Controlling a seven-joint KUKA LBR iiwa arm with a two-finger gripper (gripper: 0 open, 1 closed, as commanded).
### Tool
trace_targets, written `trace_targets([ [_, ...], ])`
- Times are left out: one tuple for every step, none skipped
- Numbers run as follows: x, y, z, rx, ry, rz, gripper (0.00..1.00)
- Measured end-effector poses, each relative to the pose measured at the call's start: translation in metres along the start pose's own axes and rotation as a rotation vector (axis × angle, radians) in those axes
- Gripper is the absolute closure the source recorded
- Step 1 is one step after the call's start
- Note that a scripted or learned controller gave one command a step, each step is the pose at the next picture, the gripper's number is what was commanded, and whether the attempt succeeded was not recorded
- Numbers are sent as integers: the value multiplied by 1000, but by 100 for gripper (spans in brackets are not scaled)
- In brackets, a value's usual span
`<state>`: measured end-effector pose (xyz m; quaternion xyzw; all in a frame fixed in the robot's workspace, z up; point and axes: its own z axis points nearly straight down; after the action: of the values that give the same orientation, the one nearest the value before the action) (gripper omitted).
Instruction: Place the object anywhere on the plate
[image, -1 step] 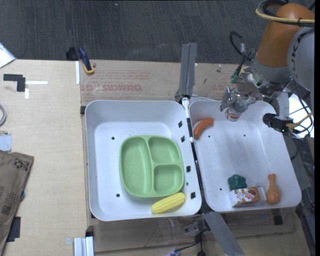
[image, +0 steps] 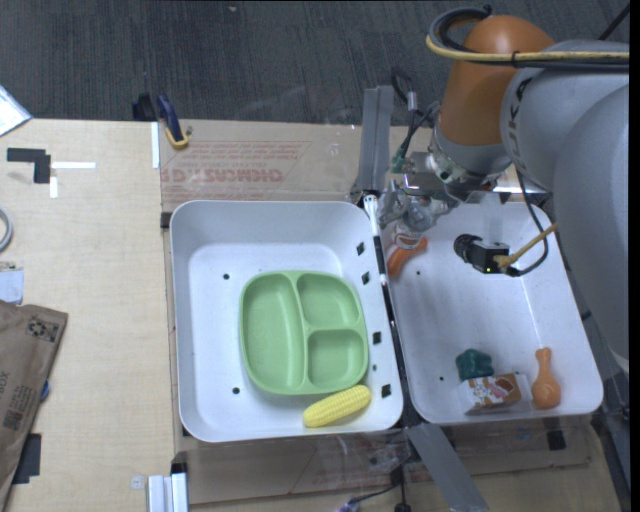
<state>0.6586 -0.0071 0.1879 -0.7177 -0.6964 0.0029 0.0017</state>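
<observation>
Green plate (image: 300, 330) centre-left in left bin (image: 190, 300), corn (image: 337, 406) at its lower edge. Gripper (image: 408, 215) at right bin's (image: 560, 290) upper-left corner; fingers meet orange object (image: 402, 256), grip unclear.

Green plate (image: 302, 332) in left bin (image: 200, 250), corn cob (image: 337, 405) beside it (touching), pincer (image: 405, 222) over orange carrot (image: 402, 254)

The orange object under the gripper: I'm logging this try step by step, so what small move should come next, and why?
Probably a short lift straight up, to test the grasp. The gripper sits at the right bin's upper left corner with the orange object just below it, but whether it is gripped cannot be told. The green plate lies in the left bin, across the divider.
</observation>
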Motion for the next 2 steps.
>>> trace_targets([
  [-1, -36, 0, -1, 0, -206, 100],
  [64, -86, -4, -1, 0, -521, 100],
])
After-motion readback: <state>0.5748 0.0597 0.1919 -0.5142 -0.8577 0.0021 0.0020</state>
